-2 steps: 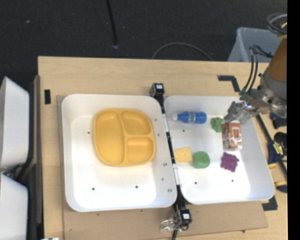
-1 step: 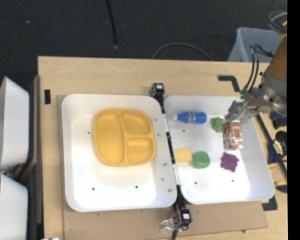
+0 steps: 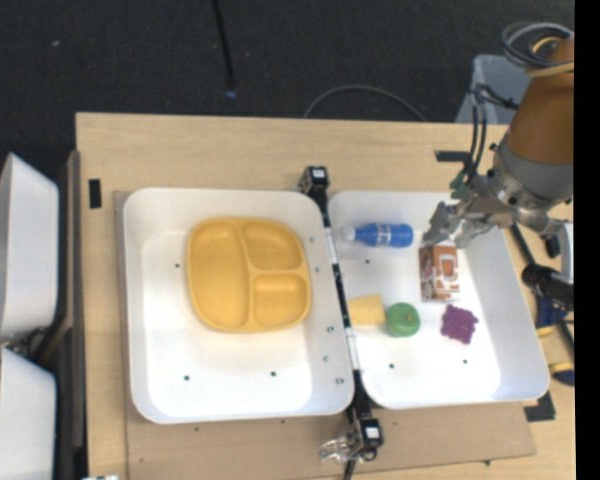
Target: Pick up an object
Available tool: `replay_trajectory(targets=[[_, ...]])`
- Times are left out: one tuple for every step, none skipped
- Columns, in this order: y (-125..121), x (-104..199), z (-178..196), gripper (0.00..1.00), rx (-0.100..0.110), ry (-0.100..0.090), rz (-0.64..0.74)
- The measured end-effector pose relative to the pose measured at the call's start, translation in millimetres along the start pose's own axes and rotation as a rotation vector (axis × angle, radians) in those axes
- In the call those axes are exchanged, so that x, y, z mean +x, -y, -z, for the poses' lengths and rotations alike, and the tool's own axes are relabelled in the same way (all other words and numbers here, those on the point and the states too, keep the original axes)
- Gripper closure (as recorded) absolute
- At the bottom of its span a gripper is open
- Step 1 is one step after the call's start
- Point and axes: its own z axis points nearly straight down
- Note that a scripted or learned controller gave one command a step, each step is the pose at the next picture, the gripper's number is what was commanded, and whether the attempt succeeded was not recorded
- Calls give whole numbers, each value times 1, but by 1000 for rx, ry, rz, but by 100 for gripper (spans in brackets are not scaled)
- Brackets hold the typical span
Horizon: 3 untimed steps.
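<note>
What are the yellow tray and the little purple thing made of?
The yellow tray looks like moulded plastic: one even colour, rounded dividers, a soft sheen. The purple thing has a lumpy, matte surface, like a toy grape bunch in plastic or rubber, though it is too small to tell which.

We see a pale wooden surface (image 3: 100, 158) carrying two shallow white bins side by side, the left bin (image 3: 160, 368) and the right bin (image 3: 500, 368), touching along their inner edges. In the left bin lies a yellow divided plate (image 3: 220, 288) with three compartments. Behind the surface, a thin cable (image 3: 220, 28) crosses the dark floor (image 3: 100, 38).
</note>
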Motion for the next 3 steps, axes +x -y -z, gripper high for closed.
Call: replay_trajectory(targets=[[-1,51,5,100,2,-1,1],[5,99,-11,100,2,0,0],[8,156,-5,100,-1,-2,2]])
